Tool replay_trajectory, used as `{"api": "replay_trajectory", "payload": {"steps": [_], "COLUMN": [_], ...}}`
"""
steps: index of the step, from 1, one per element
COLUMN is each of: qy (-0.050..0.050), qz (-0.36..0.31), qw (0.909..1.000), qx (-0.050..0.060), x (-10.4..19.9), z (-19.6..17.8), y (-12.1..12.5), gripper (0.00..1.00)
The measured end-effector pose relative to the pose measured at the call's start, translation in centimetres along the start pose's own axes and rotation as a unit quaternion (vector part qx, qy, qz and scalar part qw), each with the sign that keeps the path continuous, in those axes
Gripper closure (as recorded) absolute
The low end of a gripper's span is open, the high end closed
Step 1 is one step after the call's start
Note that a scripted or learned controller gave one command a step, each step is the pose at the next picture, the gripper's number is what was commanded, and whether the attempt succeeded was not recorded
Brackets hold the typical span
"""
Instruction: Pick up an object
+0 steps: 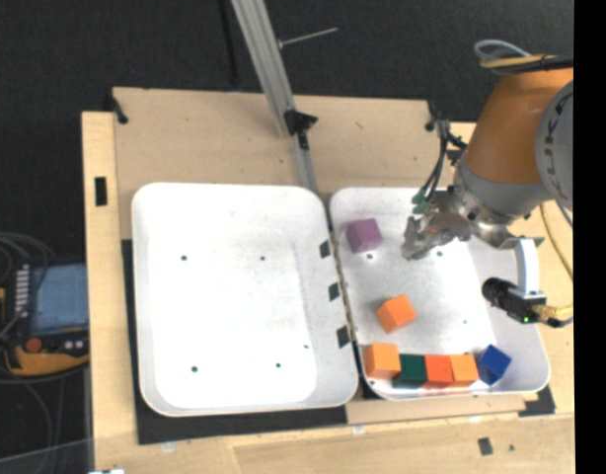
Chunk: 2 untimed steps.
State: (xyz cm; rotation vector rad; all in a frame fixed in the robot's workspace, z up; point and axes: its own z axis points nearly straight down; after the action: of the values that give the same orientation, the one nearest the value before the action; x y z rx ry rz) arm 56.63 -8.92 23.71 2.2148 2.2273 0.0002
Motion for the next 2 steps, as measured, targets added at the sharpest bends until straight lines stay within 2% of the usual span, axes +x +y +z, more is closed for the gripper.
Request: {"api": "replay_trajectory", "payload": {"steps": [2], "qy": [0.001], "qz": [-0.002], "qw": [1.0000], "qx": [-0.001], "x": [10.7], "z": [-1.5], "y": [1.6], "gripper": [1.00]}}
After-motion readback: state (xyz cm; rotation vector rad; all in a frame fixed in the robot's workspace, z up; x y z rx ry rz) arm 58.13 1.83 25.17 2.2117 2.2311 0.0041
